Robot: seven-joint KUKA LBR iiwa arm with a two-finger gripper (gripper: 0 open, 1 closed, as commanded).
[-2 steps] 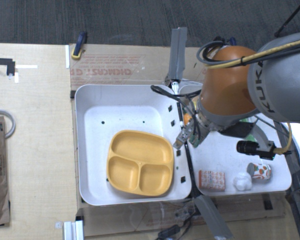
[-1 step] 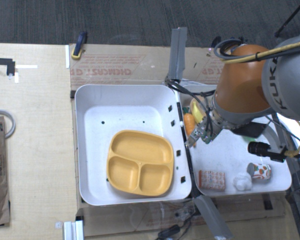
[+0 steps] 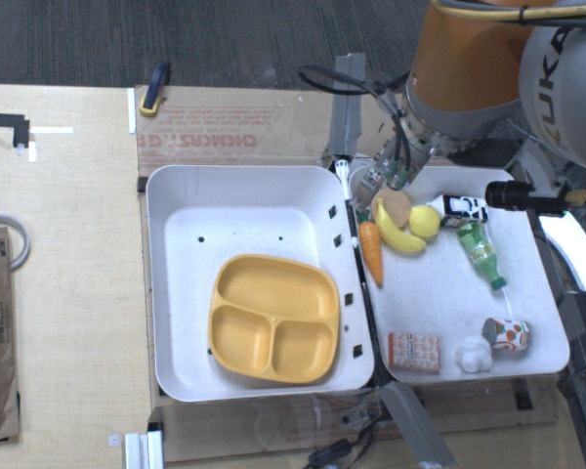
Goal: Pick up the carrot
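Carrot [image 3: 371, 252] looks light, stiff and smooth, against the right bin's nine o'clock wall [image 3: 356, 262]. Pinch its thicker top; I cannot tell your hand's [image 3: 395, 172] state.

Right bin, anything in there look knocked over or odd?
The green bottle lies on its side in the right bin, cap toward the front. The carrot rests against the bin's left wall, beside the banana. Nothing looks spilled or damaged.
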